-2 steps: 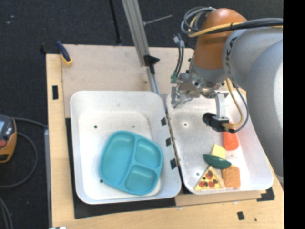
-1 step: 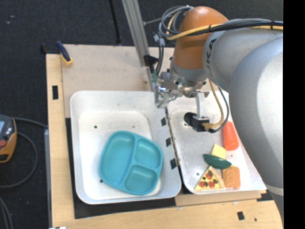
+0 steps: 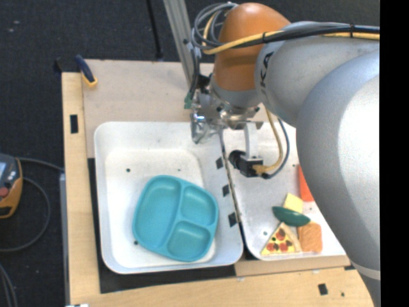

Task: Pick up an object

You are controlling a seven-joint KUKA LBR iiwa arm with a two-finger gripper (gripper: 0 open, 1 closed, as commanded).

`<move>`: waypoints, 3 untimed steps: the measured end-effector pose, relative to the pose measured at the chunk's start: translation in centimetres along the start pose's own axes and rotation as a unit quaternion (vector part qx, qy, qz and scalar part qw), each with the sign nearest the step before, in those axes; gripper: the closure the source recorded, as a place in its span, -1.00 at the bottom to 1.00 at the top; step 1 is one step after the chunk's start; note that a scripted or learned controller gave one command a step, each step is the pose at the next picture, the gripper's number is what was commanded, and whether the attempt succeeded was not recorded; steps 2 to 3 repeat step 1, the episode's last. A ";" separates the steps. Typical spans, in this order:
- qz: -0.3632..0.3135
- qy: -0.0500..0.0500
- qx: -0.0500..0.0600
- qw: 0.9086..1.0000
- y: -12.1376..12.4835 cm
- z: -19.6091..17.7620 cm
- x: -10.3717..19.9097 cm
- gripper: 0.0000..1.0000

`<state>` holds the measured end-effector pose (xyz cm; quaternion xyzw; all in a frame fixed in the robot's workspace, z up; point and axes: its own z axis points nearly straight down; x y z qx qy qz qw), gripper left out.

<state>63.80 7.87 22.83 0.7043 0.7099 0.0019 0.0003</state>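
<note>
A teal divided plate (image 3: pixel 176 218) lies in the left bin (image 3: pixel 105 171), toward its front. In the right bin (image 3: pixel 255 213) a small cluster sits at the front: a pizza slice toy (image 3: pixel 282 242), a yellow wedge (image 3: pixel 293 203), a dark green piece (image 3: pixel 293 217) and an orange piece (image 3: pixel 310 237). An orange-red item (image 3: pixel 303 185) is partly hidden by the arm. My gripper (image 3: pixel 199 130) hangs over the back right corner of the left bin, well behind the plate. I see nothing held in it.
The big grey arm (image 3: pixel 332 107) covers most of the right bin's back and right side. An aluminium post (image 3: pixel 179 24) rises behind the bins. A blue and yellow tool (image 3: pixel 85 70) lies at the bench's back left corner.
</note>
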 end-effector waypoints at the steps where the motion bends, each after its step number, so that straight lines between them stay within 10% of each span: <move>1: 0.002 -0.001 0.001 1.000 0.0 0.1 -0.3 -1.00; 3: 0.002 -0.001 0.001 1.000 0.0 0.1 -0.3 -1.00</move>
